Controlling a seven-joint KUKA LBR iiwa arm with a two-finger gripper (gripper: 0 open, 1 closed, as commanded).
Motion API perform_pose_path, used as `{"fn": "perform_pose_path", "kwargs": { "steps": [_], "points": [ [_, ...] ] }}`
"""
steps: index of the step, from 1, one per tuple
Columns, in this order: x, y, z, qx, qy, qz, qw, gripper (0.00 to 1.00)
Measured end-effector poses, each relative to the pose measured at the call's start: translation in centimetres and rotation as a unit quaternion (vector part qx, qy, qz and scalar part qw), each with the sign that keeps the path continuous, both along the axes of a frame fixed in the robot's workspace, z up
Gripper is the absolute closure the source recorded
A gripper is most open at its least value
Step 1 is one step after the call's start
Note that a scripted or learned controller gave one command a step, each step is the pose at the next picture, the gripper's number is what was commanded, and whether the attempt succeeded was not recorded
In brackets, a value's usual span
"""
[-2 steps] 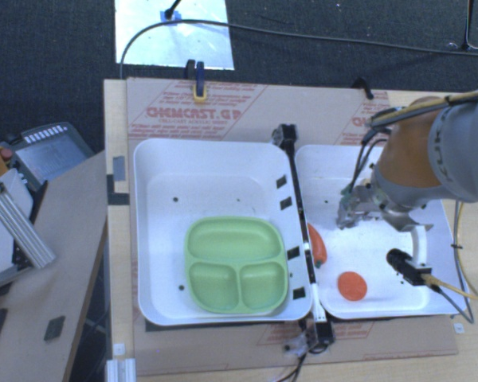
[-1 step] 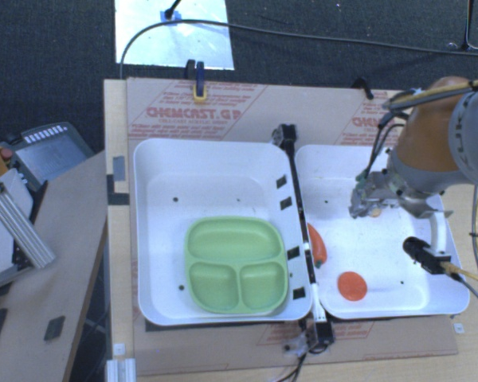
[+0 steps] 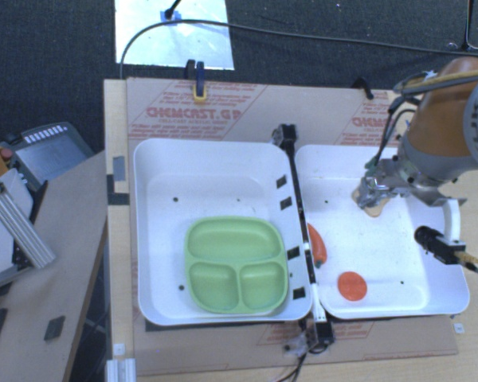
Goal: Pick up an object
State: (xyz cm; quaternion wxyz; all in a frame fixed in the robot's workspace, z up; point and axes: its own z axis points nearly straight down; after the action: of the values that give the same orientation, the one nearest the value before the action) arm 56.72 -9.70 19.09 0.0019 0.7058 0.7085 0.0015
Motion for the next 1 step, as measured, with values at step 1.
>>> {"fn": "perform_pose_path", "kwargs": {
  "steps": [1],
  "points": [
    [0.45, 0.39, 4.47, -0.0001, -0.001, 0.000, 1.0000, 1.00]
  ]
}}
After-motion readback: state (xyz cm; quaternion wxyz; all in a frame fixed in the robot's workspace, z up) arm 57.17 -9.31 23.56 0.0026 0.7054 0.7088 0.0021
